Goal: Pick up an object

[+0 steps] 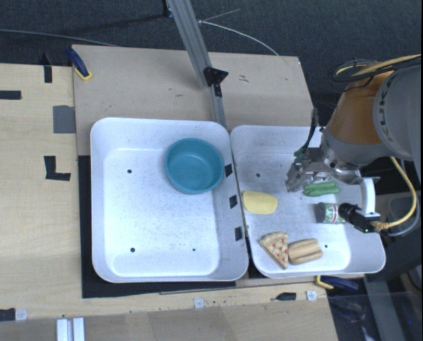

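My gripper (301, 178) hangs low over the right bin (268, 151), at its middle right. A green object (320, 188) lies right beside the fingertips, touching or nearly touching them. Close by in the same bin are a small can with a green label (328, 213), a yellow lemon-shaped piece (259, 203), a pizza slice (274, 249) and a tan bread roll (304, 250). A blue bowl (193, 165) sits in the left bin (126, 212) near its upper right corner.
The divider between the two bins carries black clips (234, 202). A slanted metal pole (194, 41) crosses above the bins' far edge. The arm's orange band (353, 116) and cables (396, 219) stand over the right bin's right rim.
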Tool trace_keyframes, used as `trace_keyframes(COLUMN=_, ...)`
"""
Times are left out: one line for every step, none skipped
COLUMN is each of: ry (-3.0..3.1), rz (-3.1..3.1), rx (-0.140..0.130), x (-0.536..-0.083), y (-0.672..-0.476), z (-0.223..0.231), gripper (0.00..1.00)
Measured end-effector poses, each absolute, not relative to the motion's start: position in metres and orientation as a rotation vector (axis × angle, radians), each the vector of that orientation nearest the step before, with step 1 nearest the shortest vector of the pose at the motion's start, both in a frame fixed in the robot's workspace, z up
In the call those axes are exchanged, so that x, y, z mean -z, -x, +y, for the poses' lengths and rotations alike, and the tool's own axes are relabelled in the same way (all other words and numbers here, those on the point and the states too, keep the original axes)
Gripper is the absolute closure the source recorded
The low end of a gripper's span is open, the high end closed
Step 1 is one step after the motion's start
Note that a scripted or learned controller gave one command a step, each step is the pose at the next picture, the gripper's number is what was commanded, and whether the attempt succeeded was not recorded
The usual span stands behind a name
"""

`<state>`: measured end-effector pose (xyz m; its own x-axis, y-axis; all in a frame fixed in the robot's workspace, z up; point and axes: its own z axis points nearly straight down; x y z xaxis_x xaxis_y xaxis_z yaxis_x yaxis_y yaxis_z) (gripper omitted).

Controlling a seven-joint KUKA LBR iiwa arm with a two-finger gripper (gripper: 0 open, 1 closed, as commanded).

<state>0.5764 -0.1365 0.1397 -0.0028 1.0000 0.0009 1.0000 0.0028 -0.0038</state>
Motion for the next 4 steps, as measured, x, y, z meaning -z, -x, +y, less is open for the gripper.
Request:
trace_keyframes(ry=2.222, rz=-2.225, rx=0.003, x=-0.194, y=-0.567, z=-0.137, gripper=1.0)
trace_keyframes(ry=2.221, rz=-2.228, rx=0.004, x=-0.253, y=-0.573, z=-0.13, gripper=1.0)
trace_keyframes(ry=2.219, rz=-2.223, rx=0.0, x=-0.255, y=-0.573, z=-0.129, gripper=1.0)
trace_keyframes(ry=2.214, rz=-2.226, rx=-0.002, x=-0.24, y=-0.598, z=-0.083, gripper=1.0)
